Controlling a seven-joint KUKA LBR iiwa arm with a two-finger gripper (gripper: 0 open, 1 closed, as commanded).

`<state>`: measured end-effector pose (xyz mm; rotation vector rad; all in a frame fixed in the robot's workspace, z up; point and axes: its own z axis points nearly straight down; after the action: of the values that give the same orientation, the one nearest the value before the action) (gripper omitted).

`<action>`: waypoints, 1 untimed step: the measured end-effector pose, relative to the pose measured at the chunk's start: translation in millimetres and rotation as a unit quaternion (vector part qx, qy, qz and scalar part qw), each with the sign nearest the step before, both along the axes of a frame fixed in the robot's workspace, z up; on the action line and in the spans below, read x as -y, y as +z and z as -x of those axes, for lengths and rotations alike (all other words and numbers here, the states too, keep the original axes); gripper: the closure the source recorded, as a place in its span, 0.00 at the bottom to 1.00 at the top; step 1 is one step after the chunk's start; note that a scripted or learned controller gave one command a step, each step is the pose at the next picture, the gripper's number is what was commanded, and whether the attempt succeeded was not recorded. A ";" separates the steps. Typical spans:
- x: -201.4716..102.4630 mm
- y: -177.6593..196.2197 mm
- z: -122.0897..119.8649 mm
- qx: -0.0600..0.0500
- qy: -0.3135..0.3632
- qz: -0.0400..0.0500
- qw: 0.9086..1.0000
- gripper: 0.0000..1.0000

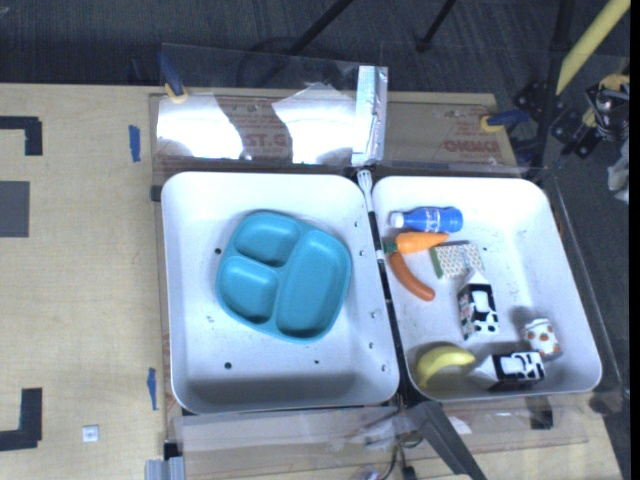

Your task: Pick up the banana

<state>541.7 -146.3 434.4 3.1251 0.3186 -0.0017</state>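
Starting at the near rim of the right bin (572, 268), the banana (445, 365) lies on its side, tucked into the bin's near corner against the wall it shares with the left bin (190, 288). That wall looks likely to crowd a descent from that side. Just to the banana's right, a small black-and-white carton (519, 366) sits close, so a grab has little room on that flank too. Beyond the carton, farther right of the banana, there's a little white-and-orange piece (540, 336). Behind the banana stands a cow-patterned carton (479, 310), apart from it. Farther back come an orange sausage-like piece (411, 275), a patterned packet (455, 260), a carrot (422, 242) and, farthest from the banana, a blue bottle (428, 219) lying flat. Left of the banana, across the wall, a blue divided plate (283, 273) rests. The claw's state I cannot tell. My read: the pick has not begun.
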 end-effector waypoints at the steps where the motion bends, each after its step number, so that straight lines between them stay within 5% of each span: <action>1: -1.9 9.6 -1.2 -0.001 0.003 0.000 1.000 1.00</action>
<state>542.8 -144.4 444.0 3.1238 0.3268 -0.0037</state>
